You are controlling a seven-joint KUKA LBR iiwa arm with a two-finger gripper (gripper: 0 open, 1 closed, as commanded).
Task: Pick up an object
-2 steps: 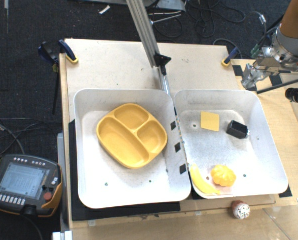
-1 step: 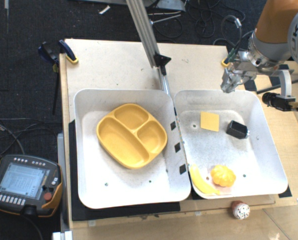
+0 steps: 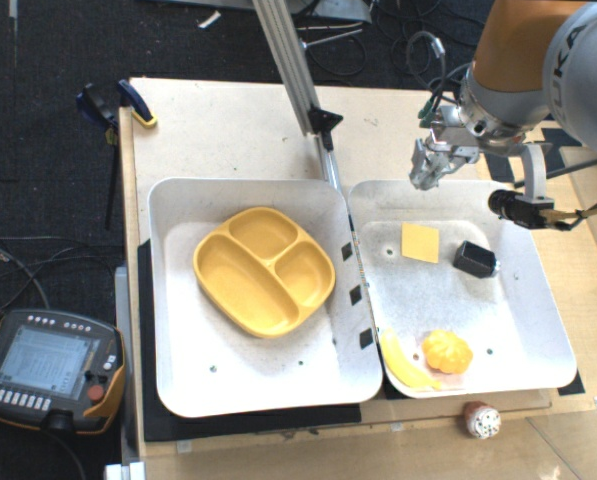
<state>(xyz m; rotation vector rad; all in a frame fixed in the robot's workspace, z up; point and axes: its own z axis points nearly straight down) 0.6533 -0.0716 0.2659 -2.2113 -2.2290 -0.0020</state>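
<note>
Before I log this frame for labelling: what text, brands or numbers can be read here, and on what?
No text reads clearly.
Arm: part of a letter at the picture's edge, cut off, unreadable.
Pendant: screen and keys too small and blurred.

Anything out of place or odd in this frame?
Yes: a small speckled ball lies on the bench outside the right bin, past its near rim. The banana rests against that rim.
</note>
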